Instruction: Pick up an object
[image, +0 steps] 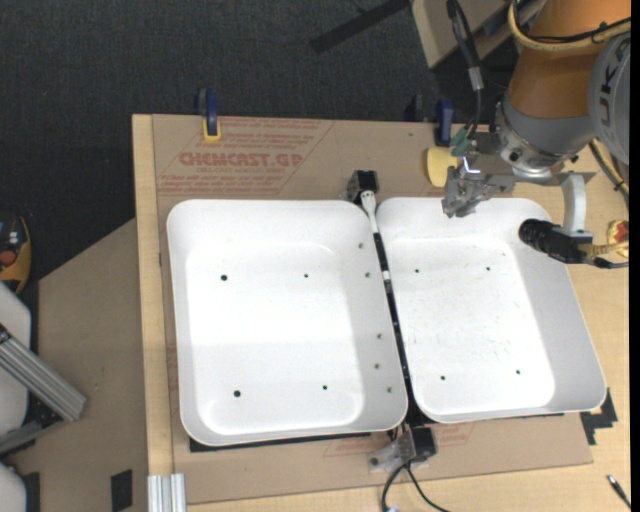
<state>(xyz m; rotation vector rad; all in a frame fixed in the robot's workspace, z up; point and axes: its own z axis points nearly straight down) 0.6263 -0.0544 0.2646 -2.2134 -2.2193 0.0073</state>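
Gripper (462, 203) sits upper right at the right bin (500, 400) top rim, no object visible in either bin (270, 330); risk: descending there clips rim, closes on air.

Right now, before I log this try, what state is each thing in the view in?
Gripper: hovering over the far rim of the right bin, nothing visible between its fingers.
Right bin: flat on the bench, upright.
Left bin: flat on the bench, upright, beside the right bin.
Yellow object: on the board behind the right bin, outside both bins.
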